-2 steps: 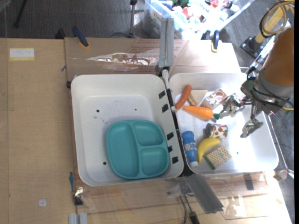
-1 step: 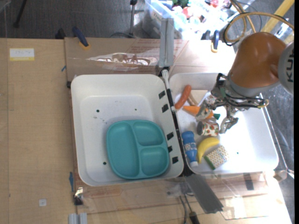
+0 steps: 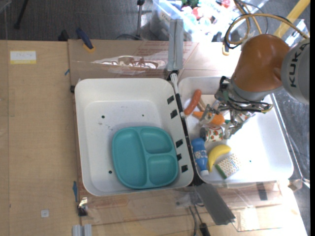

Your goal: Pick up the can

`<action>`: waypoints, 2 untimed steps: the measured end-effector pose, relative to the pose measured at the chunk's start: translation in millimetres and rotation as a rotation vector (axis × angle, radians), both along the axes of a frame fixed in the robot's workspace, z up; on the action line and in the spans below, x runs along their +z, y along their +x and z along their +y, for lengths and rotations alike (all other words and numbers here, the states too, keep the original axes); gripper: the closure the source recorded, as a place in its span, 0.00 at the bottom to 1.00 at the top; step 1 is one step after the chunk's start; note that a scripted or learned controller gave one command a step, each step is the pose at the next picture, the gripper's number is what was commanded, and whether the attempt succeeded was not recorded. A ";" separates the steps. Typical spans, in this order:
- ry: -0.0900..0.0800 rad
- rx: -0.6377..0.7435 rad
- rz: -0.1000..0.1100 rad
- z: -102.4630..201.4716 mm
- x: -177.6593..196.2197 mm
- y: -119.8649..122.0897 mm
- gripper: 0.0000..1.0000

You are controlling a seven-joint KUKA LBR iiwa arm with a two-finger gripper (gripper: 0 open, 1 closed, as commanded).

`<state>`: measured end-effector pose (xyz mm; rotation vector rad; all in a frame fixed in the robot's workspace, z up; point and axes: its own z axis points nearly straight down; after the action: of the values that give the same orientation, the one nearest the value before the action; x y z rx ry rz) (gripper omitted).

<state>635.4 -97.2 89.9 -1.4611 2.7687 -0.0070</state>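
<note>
The can is small and white with red and green print. It lies in the right bin, near its left side. My gripper hangs just above and to the right of the can, under the arm's orange band. The fingers are spread open, and nothing shows between them. An orange toy sits right against the gripper's left side, partly hidden by it.
The right bin also holds an orange carrot-like piece, a blue bottle, a yellow banana and a checkered block. A teal divided plate lies in the left bin. A black-marked divider separates the bins.
</note>
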 end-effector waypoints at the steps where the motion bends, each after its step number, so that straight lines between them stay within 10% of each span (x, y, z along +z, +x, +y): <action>1: 0.002 -0.004 -0.012 0.7 14.3 3.3 1.00; 2: 0.002 -0.005 -0.011 0.7 14.1 3.1 0.00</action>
<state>638.5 -96.5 104.0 -1.4494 2.7623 -0.0120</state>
